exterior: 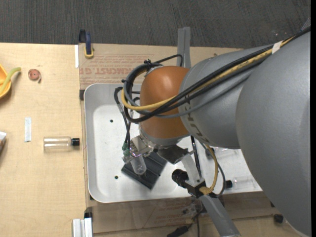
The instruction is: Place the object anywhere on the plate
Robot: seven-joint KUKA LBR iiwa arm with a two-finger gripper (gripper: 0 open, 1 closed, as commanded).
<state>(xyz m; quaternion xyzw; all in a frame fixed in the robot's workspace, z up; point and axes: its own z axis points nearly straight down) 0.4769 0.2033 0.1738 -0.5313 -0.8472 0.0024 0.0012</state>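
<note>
Presently the arm point(237, 107) hangs low over the white bin point(98, 132), its orange band point(163, 107) blocking most of the bin's middle. The tool point(137, 157) sits below the band, down near the bin floor toward the bin's front edge.

Task's thing: hard to identify. A dark, flat, rectangular object point(148, 174) lies tilted on the bin floor directly under the tool. A clear, tube-like piece point(138, 164) is at the tool tip, touching or just over the dark object; I cannot tell whether it belongs to the tool or is a separate item. Whether the tool is open or closed, and whether it has hold of anything, cannot be told from here.

Plate: I cannot make one out; if it is in the bin, the arm covers it.

Progress, as a judgement: early. Nothing reads as placed on a plate; the tool appears to be at the pick stage. Lift, carry and set-down remain.

On the counter, beyond the bin's far side from the arm: a small clear bottle point(59, 142) with a dark cap lying on its side, a small white strip point(27, 130), a round reddish piece point(33, 74), and a yellow object point(5, 80) at the counter's edge.

Writing: faint reddish print on the cardboard strip point(118, 65) along the bin's back edge, reversed or upside down and not legible. No brand readable.
</note>
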